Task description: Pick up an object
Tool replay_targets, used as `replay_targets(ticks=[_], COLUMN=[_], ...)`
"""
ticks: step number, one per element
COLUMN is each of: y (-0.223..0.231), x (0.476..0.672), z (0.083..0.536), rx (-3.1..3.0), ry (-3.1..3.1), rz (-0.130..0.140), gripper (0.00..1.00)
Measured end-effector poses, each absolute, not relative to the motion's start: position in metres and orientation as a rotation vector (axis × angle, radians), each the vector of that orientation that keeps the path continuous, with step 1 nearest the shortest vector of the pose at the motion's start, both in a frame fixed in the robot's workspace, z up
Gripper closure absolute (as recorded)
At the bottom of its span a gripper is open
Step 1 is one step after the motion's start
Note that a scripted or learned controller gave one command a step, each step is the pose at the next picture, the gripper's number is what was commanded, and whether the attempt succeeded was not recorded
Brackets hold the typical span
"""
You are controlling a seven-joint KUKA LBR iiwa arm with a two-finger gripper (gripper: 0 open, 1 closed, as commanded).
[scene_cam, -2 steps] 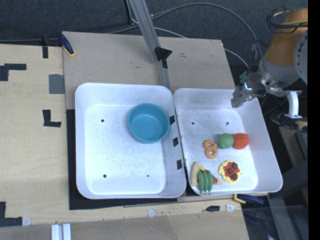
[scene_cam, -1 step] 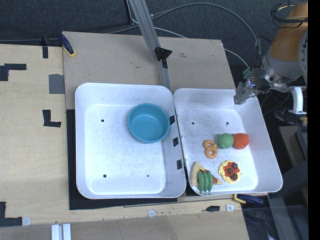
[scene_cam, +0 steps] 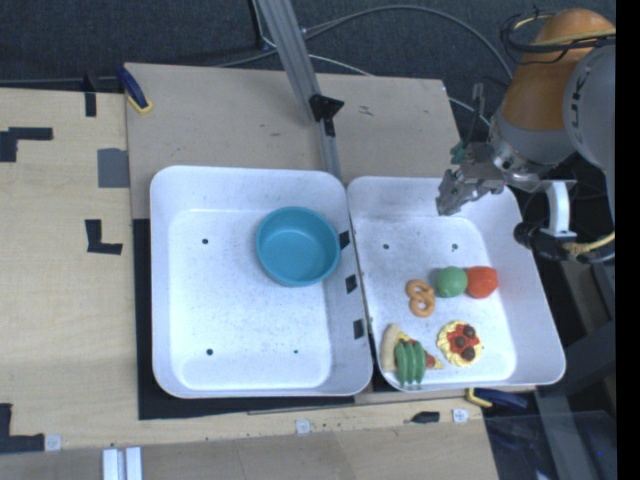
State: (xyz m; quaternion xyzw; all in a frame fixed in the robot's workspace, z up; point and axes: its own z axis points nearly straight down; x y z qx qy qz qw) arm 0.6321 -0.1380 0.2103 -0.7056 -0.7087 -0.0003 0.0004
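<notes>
claw (scene_cam: 452,200) sits over the upper part of the right bin (scene_cam: 400,213), near its back wall, hanging from the grey arm (scene_cam: 560,78) that enters from the right with its orange band above the wrist. how far the claw is open cannot be told at this angle; nothing shows between its tips.

nearest to the claw, below it in the same bin: a green ball (scene_cam: 450,281) and a red round piece (scene_cam: 482,282), touching side by side, apart from the claw. just left of the green ball, a small orange pretzel (scene_cam: 421,297). further below, near the front edge of the bin, a yellow pizza-like piece with red spots (scene_cam: 460,343), and left of that a green vegetable (scene_cam: 409,360) lying against a pale yellow piece (scene_cam: 389,343) and a small red bit.

left of the claw, across the divide, the left bin (scene_cam: 200,348) holds a blue bowl (scene_cam: 297,245), upright, in its upper right area, well apart from the claw.

above-left of the claw, a grey metal pole (scene_cam: 295,53) slants across the counter (scene_cam: 60,218) to the gap between the bins.
</notes>
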Motion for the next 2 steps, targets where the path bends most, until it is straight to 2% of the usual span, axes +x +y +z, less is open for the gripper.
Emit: replay_targets(ticks=[1,2], y=[-0.085,-0.029], x=[0.642,0.638], z=[0.217,0.210], rx=[-2.216,-2.215], ry=[-2.226,-2.226], rz=[-0.001,0.000], gripper=[1.00,1.00])
